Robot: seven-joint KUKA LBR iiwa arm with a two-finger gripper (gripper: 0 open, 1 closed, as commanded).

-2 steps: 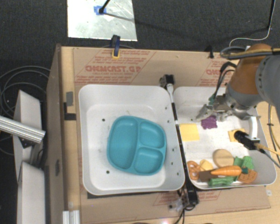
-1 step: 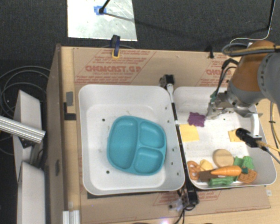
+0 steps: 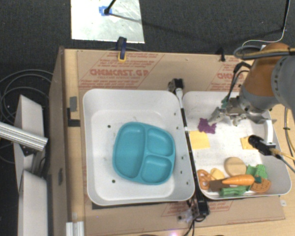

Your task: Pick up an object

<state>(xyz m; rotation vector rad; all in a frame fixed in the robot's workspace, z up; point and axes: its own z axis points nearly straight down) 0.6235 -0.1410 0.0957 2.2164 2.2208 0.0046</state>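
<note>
The claw (image 3: pixel 225 113) hangs over the far part of the right bin (image 3: pixel 280 181). Its fingers (image 3: pixel 215 117) are spread apart and nothing is between them. The purple object (image 3: pixel 206 126) lies on the bin floor just beside the claw, on the near left side. A yellow square (image 3: pixel 199 140) lies next to it. The carrot (image 3: pixel 237 180) and other toy food lie well apart, at the near edge. The left bin (image 3: pixel 96 132) carries a blue tray (image 3: pixel 143 152).

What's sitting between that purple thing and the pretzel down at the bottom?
In the camera view, a flat yellow square lies on the bin floor between the purple piece and the pretzel.
</note>
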